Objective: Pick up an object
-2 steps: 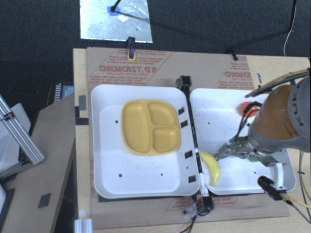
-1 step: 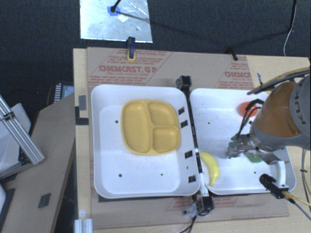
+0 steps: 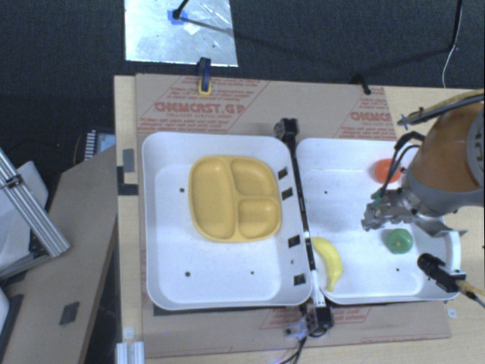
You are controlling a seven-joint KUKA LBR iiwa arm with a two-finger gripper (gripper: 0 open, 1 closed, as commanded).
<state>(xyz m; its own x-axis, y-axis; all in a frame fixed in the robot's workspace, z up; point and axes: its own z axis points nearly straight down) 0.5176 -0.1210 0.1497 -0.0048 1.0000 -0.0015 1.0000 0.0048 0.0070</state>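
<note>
Counter: tan board [image 3: 250, 101] printed in red, dark carpet around it.
Bins: two, shallow white; left bin [image 3: 163, 279], right bin [image 3: 341, 165].
Left bin: one yellow divided plastic plate [image 3: 233, 198].
Right bin: one yellow banana [image 3: 328, 260] near-left, one green round object [image 3: 398, 240], one orange object [image 3: 383, 170] far right.
Gripper [image 3: 377, 217]: just left of the green object; grip state cannot be told.

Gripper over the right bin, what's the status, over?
Gripper low in right bin, nothing seen held. Green object just beside it, orange one behind, banana at the divider. Yellow tray in left bin, out of the way.
</note>
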